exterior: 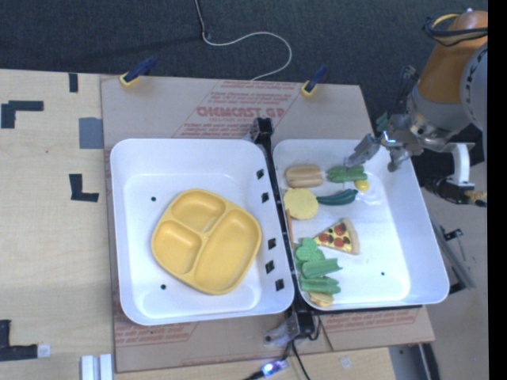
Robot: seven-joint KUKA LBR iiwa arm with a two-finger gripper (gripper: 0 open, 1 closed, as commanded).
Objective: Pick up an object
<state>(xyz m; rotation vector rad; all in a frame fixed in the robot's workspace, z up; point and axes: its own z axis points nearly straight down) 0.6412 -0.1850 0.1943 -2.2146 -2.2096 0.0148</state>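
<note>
Nearest the camera, the front rims of two shallow white bins sat side by side on a sheet of cardboard (pixel 238 109) laid over the wooden surface (pixel 47 212). The left bin (pixel 131 165) held a single yellow divided plate (pixel 207 241), lying flat and turned at an angle, with three compartments that all looked bare. The right bin (pixel 412 244) held a cluster of toy food pushed toward its left wall. At the near end of that cluster lay a pile of green leafy pieces (pixel 317 264) with a small tan piece (pixel 321 298) just below them. Beside the greens, a little farther back, lay a pizza slice (pixel 339 237) with red and dark toppings. Behind it sat a round yellow disc (pixel 301 203), touching a dark green pod (pixel 336 199) to its right. Farther back still lay a tan hot dog bun (pixel 304 175), and to its right another green piece (pixel 343 174) with a small yellow bit (pixel 362 185) at its end. The end effector (pixel 372 152) hung over the far right corner of the right bin, near the green piece, its two fingers spread apart with nothing between them. Behind the bins, two clamps with blue handles (pixel 137 71) pinned the cardboard's far edge, and a thin white cable (pixel 245 38) looped across the dark floor beyond.
</note>
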